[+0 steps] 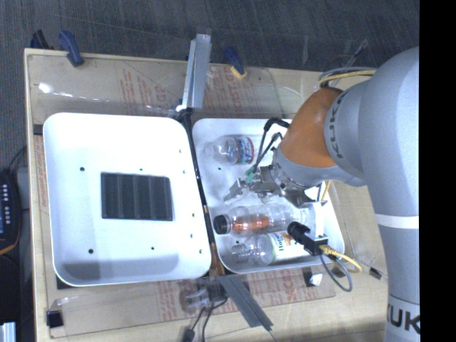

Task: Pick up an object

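Bottle (251, 224) with dark cap lies just below pincer (246, 184), apart.

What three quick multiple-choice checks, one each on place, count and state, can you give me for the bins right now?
1. Where are the bottles?
A. left bin
B. right bin
C. bench

2. How many clear plastic bottles show?
A. one
B. three
C. six

3. How does the bottle with the dark cap rest?
A. lying on its side
B. standing upright
C. lifted off the bin floor

Answers:
1 B: all lie in the right bin, under the gripper.
2 B: one with a blue label, the bottle with the dark cap, one nearest the front wall.
3 A: its length runs across the floor.
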`<control>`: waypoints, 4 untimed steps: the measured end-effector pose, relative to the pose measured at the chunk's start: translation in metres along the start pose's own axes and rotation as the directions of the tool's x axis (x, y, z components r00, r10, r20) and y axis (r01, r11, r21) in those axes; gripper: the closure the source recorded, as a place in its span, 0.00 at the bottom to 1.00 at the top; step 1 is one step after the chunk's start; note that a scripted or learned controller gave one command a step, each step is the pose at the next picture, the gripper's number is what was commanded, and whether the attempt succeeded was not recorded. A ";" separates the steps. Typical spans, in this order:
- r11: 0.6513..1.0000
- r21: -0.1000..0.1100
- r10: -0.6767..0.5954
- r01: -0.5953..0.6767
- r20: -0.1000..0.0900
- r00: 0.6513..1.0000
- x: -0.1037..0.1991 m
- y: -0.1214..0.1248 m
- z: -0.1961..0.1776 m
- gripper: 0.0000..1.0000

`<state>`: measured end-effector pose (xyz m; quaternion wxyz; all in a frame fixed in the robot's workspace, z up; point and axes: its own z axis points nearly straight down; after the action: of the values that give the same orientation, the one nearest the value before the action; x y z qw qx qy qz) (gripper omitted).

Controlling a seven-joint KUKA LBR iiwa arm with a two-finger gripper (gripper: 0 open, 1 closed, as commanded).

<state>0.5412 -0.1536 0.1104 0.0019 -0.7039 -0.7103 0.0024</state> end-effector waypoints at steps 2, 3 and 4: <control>0.976 0.041 -0.212 0.212 -0.013 0.977 -0.024 0.103 0.021 0.00; 0.978 0.036 -0.207 0.208 -0.023 0.978 -0.052 0.105 0.006 0.00; 0.982 0.030 -0.187 0.188 -0.019 0.982 -0.053 0.107 -0.001 0.00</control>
<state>0.6487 -0.2060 0.1107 0.0189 -0.6338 -0.7732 0.0076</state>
